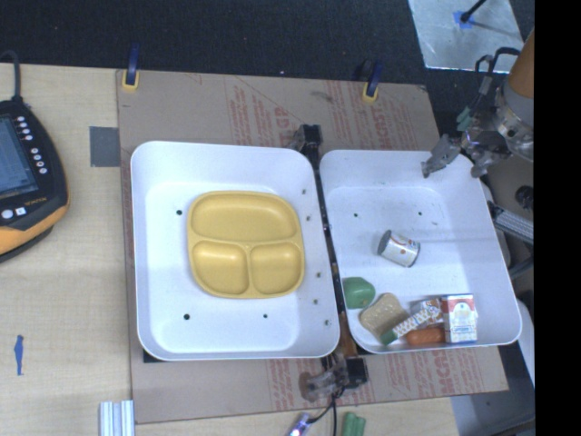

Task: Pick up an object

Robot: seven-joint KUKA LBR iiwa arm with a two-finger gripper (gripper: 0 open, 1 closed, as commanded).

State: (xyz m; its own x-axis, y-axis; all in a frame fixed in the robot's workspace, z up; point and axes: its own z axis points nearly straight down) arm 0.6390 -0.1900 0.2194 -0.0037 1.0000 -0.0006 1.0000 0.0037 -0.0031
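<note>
The right bin point(472, 216) holds a small silver can point(398, 248) lying on its side near the middle. Along its front edge lie a green piece point(358, 292), a tan bread-like piece point(381, 313), a striped wrapper point(419, 317), an orange piece point(424, 337) and a red-and-white carton point(461, 319). My gripper point(458, 156) hangs over the bin's far right corner, well behind the can, its two fingers spread apart with nothing between them.
The left bin point(154, 243) carries a yellow divided plate point(245, 243). A teach pendant point(25, 175) lies at the bench's left edge. Clamps point(131, 69) pin the cardboard sheet at the back, and cables sit at the front point(331, 384).
</note>
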